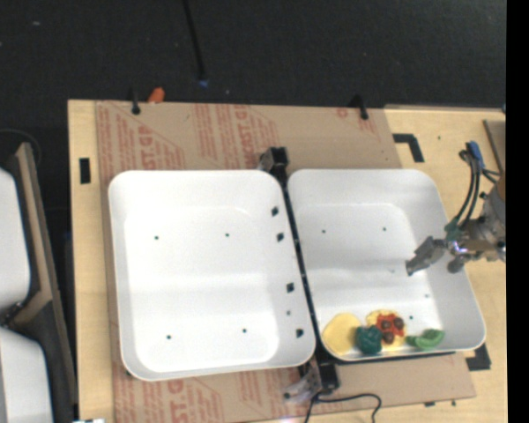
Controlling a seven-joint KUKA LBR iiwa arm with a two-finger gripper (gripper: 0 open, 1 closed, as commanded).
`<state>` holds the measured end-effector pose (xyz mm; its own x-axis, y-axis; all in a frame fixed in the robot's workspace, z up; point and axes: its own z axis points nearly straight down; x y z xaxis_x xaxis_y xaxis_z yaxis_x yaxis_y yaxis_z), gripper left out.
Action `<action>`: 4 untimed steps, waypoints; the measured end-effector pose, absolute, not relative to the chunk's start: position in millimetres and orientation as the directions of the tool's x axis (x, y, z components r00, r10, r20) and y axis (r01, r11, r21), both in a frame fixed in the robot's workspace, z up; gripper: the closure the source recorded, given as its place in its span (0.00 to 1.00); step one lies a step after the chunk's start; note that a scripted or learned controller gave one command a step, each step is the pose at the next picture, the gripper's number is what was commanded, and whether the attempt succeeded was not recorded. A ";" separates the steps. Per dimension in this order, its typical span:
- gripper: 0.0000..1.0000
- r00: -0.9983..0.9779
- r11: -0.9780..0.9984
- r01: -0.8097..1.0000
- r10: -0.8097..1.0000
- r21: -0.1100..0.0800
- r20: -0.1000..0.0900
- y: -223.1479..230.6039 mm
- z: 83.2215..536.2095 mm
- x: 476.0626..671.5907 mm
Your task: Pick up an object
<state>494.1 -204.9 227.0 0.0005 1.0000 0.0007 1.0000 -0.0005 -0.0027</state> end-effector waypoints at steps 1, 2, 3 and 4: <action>0.00 0.001 -0.001 1.000 1.000 -0.004 0.001 -210.9 174.4 501.4; 0.00 0.001 -0.001 1.000 1.000 -0.003 0.001 -212.1 132.4 502.0; 1.00 0.002 -0.002 1.000 1.000 0.002 -0.001 -212.9 145.0 503.0; 1.00 -0.001 0.001 1.000 1.000 0.006 -0.002 -203.5 199.2 502.8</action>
<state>502.8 -203.5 199.2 -0.0008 1.0000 -0.0017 1.0000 0.0008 0.0056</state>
